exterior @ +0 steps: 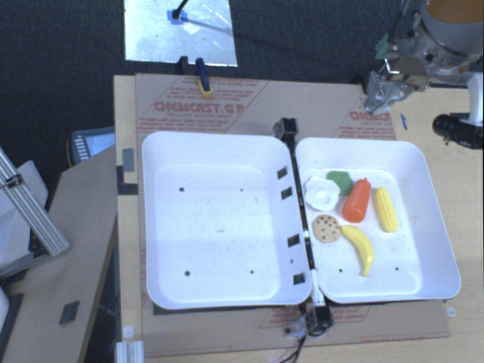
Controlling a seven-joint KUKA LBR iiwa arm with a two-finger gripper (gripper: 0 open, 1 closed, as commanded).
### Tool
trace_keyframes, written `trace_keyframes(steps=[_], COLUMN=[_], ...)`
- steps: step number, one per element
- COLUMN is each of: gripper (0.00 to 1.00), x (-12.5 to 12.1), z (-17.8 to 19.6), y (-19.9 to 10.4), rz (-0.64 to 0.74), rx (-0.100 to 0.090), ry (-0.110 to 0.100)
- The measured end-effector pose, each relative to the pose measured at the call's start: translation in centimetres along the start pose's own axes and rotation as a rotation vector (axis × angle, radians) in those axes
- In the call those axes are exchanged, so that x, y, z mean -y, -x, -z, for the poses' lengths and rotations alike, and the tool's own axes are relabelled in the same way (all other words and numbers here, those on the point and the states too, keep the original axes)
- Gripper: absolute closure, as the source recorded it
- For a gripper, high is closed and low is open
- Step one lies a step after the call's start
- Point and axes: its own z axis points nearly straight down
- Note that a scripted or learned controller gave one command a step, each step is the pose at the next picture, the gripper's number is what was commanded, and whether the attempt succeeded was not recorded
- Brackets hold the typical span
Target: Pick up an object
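Seen from above at a slant: grey metal two-finger claw (380,97) of the arm, hanging at upper right over the brown cardboard sheet (227,100) beyond the far rim of the right-hand shallow white plastic bin (435,225), well apart from everything inside it. Nothing visible between the claw's tips; whether spread or pressed together, impossible to tell at this size. Clustered in the left half of that bin: a white fried-egg toy (321,193), touching a green leafy toy piece (340,180) behind it; just beside these, a tilted orange-red carrot-shaped toy (357,200); next to that, a yellow corn cob toy (386,209); nearer the camera, a round tan cookie with dark chips (326,228) and a curved yellow banana toy (360,248). Left-hand shallow white bin (219,218) alongside, on the same pale wooden surface (91,225).
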Motion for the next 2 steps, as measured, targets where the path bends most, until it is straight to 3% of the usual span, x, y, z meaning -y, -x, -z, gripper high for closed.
trace_keyframes(steps=[2], gripper=[1.00], x=[2.0], z=[-2.1], y=[0.9], rz=[-0.001], rx=[0.001], ry=[-0.001])
